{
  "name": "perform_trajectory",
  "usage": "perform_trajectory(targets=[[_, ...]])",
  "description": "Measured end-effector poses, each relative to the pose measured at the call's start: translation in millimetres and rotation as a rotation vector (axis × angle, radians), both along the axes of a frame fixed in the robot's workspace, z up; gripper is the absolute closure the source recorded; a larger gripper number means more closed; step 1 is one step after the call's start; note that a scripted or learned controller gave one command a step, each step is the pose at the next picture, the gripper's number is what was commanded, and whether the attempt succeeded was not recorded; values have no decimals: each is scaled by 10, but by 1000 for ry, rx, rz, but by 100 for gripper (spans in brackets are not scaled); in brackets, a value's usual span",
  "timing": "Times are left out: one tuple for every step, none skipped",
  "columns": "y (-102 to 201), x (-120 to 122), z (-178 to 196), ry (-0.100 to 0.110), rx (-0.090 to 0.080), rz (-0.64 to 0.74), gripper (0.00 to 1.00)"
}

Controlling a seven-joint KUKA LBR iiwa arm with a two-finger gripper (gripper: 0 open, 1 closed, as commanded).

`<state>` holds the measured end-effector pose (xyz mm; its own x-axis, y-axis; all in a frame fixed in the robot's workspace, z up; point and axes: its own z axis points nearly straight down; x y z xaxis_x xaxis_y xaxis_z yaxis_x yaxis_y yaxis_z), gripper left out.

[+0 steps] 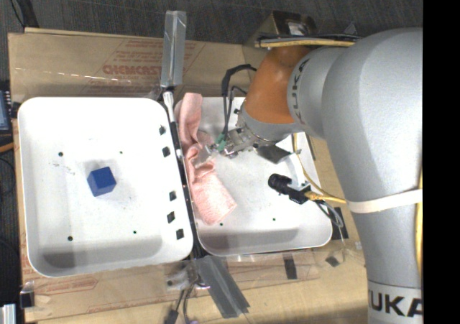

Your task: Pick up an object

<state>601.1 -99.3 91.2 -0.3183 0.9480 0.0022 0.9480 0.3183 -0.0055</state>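
Note:
A pink cloth [205, 182] lies crumpled along the left side of the right bin [287, 233], running from the far wall down toward the middle. My gripper [215, 146] is low over the cloth's middle, at the cloth's right edge, and the grey arm with its orange band reaches in from the right. Whether the gripper touches the cloth I cannot tell. A small blue cube [101, 179] sits on the floor of the left bin [43, 121], far from the gripper.
The two bins meet at a shared wall with black clips [175, 186]. A grey metal bar [172, 46] stands behind the bins on the brown cardboard-covered bench. The arm's bulk covers the right bin's right side.

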Motion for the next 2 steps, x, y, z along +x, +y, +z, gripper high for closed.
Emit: perform_trajectory(targets=[[-2,-1,90,3,0,1,100],[-301,7,814,0,-2,-492,100]])
